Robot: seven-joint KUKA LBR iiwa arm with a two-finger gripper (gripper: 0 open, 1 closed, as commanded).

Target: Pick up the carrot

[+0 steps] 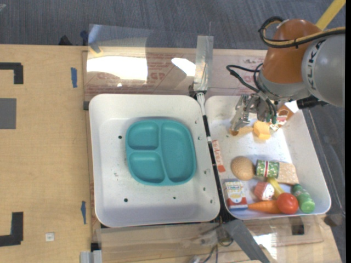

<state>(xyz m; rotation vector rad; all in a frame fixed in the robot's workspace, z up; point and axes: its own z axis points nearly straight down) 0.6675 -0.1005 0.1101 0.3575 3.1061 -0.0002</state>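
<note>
The hand (253, 115) hangs over the far end of the right bin (318, 163), its metal fingers a blurred tangle, so whether they are apart or together cannot be told. Just beside it lies a yellow blocky piece (262, 130), touching or not is unclear. The carrot (263, 206), a smooth orange taper, lies well apart from the hand at the bin's near wall, its thick end partly hidden behind a glossy red tomato (287, 203). Left of the hand, the other bin (104, 147) holds a matte teal divided plate (161, 151).
</note>
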